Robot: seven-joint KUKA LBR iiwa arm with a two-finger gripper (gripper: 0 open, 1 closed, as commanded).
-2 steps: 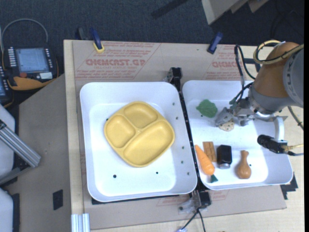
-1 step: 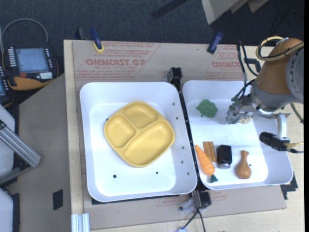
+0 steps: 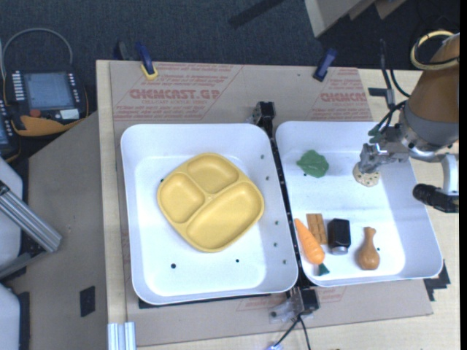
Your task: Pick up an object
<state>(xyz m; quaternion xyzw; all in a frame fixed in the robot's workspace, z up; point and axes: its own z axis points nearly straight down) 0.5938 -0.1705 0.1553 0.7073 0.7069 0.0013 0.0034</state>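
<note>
The right bin [image 3: 408, 217] holds several small things: a green leafy piece [image 3: 314, 163], an orange carrot [image 3: 310, 243], a thin brown block [image 3: 316, 226], a black block [image 3: 338, 235], a brown gourd-shaped piece [image 3: 368, 251] and a round beige speckled piece [image 3: 366, 175]. My gripper [image 3: 372, 159] hangs over the bin's upper right part. The beige piece lies right at its tip. Whether the two touch is hard to make out from this angle.
The left bin [image 3: 139, 195] holds a yellow divided plate [image 3: 211, 201]. A black divider with clamps [image 3: 264, 112] runs between the bins. A cable and a black fitting [image 3: 436, 195] sit at the right bin's right rim.
</note>
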